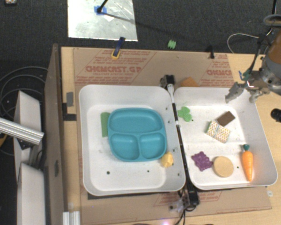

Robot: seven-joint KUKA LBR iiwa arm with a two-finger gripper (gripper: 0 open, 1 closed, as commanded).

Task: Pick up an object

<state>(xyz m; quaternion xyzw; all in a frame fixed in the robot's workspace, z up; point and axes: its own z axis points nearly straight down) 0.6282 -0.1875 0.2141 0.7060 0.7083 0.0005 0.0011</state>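
Observation:
My gripper hangs over the far right corner of the right bin, open, with nothing between its fingers. Below and left of it in that bin lie a brown block and, touching it, a white patterned block. A green toy sits near the bin's left wall. Along the front are a purple grape bunch, a round tan biscuit and an orange carrot.
The left bin holds a blue divided plate, a green piece at the plate's left edge and a small yellow item at its front right corner. An orange object lies behind the bins.

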